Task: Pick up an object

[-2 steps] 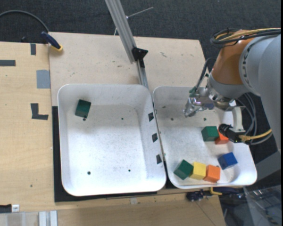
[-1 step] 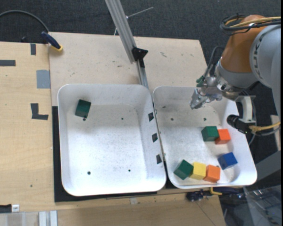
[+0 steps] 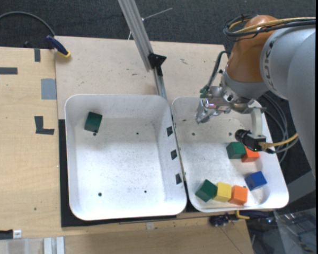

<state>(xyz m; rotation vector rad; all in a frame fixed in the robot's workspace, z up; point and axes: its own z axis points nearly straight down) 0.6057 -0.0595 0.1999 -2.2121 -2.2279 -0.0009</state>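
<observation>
On the light wooden table (image 3: 111, 62) we see grey tape patches (image 3: 49, 88) at its left and a slanted aluminium rail (image 3: 135, 23) crossing its far edge.

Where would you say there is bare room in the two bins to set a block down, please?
Most of the left bin is bare, below and right of its lone green block. In the right bin, the left-centre floor beneath the gripper is free; its lower-right corner is crowded with blocks.

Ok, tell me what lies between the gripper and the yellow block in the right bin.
Camera view: only bare white bin floor between the gripper and the yellow block. A green block touches the yellow one's left side, just off that line.
</observation>
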